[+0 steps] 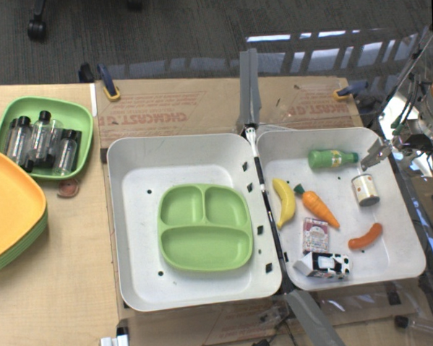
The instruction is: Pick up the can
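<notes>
Two-finger metal gripper (375, 155) seen at right bin's far right edge, just above small cream cylindrical can (365, 189); nothing seen between fingers, and whether open or shut cannot be told. Can lying on side in shallow white right bin (413, 256), apart from gripper, long axis running near-to-far, slightly slanted. Green plastic bottle (332, 157) lying left of gripper. Orange carrot (320, 207) and red sausage (365, 236) placed nearer. Green divided plate (205, 228) set in left bin (129, 231).

The stacked orange plastic plates (12, 208) are running off the left edge, their far halves being cut away.
</notes>
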You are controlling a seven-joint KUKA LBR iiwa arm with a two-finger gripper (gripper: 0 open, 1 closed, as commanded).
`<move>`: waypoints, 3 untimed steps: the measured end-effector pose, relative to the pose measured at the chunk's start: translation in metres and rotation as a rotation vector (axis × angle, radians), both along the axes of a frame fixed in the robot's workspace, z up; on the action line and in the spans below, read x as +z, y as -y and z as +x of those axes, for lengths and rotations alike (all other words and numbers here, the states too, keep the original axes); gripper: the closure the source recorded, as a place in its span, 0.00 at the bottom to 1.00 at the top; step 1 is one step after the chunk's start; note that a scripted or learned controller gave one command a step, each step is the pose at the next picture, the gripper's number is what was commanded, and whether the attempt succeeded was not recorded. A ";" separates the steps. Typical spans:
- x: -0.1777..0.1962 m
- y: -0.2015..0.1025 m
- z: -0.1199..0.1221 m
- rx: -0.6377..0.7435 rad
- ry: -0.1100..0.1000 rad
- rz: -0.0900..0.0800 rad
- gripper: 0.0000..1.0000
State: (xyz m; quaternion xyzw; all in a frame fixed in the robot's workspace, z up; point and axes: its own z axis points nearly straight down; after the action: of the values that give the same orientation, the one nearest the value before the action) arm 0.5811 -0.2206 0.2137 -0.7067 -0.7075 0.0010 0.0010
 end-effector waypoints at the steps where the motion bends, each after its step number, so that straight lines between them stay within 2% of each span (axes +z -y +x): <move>1: -0.122 -0.013 0.015 0.033 0.003 0.003 0.00; 2: -0.113 -0.012 0.015 0.033 0.003 0.000 1.00; 3: -0.069 -0.096 -0.005 0.149 0.001 0.000 1.00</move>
State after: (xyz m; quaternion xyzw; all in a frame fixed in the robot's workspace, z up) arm 0.5765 -0.1248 0.1443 -0.6522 -0.7580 0.0008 0.0007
